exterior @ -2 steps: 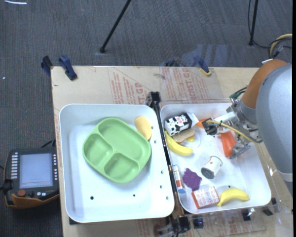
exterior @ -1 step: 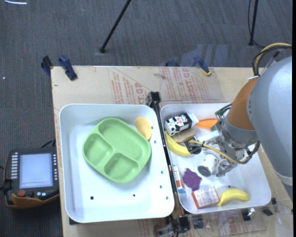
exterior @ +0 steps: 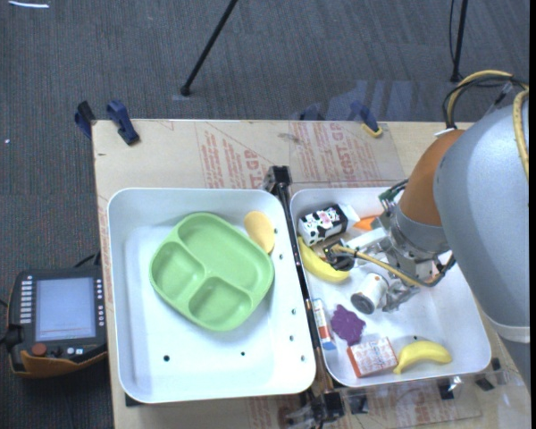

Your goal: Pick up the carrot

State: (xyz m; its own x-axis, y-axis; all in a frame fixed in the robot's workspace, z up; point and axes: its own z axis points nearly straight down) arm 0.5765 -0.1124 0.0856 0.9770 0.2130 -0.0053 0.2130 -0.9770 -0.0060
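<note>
The small orange carrot (exterior: 367,222) lies at the far edge of the right white bin (exterior: 472,324), mostly tucked under the grey arm's wrist. The two-finger gripper (exterior: 395,295) hangs low among the clutter, beside a white cylindrical cup (exterior: 369,291) and a yellow banana (exterior: 322,265), seemingly positioned for a grasp. Its grip I cannot tell.

plate (exterior: 213,271) in left bin (exterior: 125,329), bananas (exterior: 323,267) right

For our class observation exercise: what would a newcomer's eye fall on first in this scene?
Probably the big green divided plate in the left bin, with a yellow piece at its upper right edge. Next, the grey arm reaching over the cluttered right bin, where two bananas stand out.
</note>
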